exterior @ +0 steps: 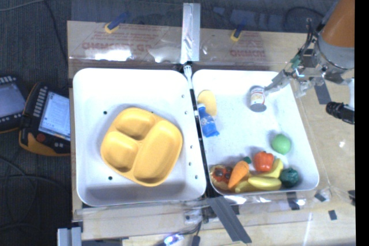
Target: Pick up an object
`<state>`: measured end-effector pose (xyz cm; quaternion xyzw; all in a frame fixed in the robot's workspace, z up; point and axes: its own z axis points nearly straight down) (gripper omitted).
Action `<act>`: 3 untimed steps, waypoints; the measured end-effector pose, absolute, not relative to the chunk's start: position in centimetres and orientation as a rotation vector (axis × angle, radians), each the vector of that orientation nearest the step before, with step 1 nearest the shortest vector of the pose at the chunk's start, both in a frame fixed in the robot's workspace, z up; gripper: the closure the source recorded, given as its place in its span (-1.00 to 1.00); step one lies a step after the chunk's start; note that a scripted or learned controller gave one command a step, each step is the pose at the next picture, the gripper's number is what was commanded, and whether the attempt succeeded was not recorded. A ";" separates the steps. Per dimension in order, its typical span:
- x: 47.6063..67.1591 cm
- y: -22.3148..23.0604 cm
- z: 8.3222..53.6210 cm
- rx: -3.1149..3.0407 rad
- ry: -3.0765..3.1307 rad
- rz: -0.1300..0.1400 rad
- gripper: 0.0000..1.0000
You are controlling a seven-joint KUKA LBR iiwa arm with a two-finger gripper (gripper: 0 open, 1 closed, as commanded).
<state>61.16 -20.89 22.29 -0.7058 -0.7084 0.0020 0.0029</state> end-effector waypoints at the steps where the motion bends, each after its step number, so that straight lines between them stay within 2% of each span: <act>1: 64.6 -20.2 9.4 -2.070 -2.359 0.007 -1.00; 2: 64.6 -20.2 9.9 -2.065 -2.360 0.016 1.00; 3: 64.4 -12.5 21.0 -2.099 -2.337 0.002 1.00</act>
